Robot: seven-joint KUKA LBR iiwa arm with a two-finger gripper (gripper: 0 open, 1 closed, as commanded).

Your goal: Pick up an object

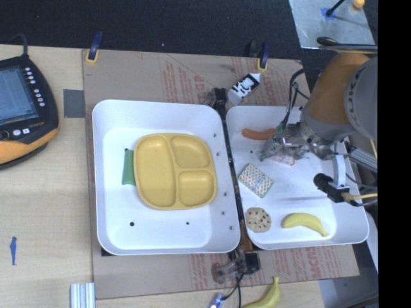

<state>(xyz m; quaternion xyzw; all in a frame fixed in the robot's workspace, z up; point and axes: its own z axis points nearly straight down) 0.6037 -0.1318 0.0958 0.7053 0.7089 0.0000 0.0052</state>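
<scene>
1. The arm (pixel 340 101) reaches into the right bin (pixel 356 226) from the right, with its end effector (pixel 277 147) low over the bin's upper part.
2. I cannot tell the end effector's state; the metal parts blur together against the white floor.
3. Nothing can be seen lifted, so the pick looks not yet done.
4. Candidates in the right bin: a sausage (pixel 257 133) just beside the end effector, a patterned box (pixel 255 179) below it, a cookie (pixel 257 219) and a banana (pixel 305 222) near the front wall.
5. The left bin (pixel 109 172) holds a yellow tray (pixel 174 170) resting over a green item (pixel 128 167).
6. Judging by nearness, the sausage seems the likely target; closing, lifting and clearing the bin remain.
</scene>
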